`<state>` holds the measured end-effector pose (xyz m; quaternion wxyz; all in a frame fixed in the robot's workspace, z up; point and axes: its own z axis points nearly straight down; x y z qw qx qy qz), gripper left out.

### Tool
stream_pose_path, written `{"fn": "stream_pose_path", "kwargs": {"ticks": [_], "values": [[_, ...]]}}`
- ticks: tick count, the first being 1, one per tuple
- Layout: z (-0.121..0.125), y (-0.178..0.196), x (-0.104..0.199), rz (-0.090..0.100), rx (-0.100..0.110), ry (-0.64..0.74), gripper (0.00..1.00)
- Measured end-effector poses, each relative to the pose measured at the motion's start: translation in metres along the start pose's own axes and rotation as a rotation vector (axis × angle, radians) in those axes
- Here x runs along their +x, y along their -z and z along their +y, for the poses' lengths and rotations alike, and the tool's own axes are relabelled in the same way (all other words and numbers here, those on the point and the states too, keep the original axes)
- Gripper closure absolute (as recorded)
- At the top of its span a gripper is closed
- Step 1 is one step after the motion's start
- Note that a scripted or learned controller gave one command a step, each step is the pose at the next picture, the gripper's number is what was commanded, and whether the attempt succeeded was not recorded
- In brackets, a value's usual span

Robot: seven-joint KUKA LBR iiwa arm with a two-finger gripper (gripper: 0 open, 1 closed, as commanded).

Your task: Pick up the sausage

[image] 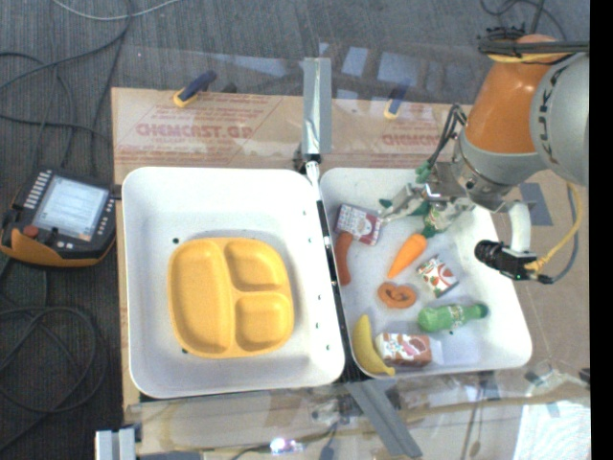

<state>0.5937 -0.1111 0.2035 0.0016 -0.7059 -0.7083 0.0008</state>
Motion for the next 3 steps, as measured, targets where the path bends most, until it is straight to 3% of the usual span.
{"fn": "stream_pose_path", "kwargs": {"ticks": [1,2,3], "values": [[-0.095,-0.114,0.004,-0.004,-0.012,0.232,0.00],[-0.093,-0.105,0.004,-0.004,-0.015,0.232,1.00],[-0.036,-0.022,0.066,-0.001,0.000,0.321,1.00]]}}
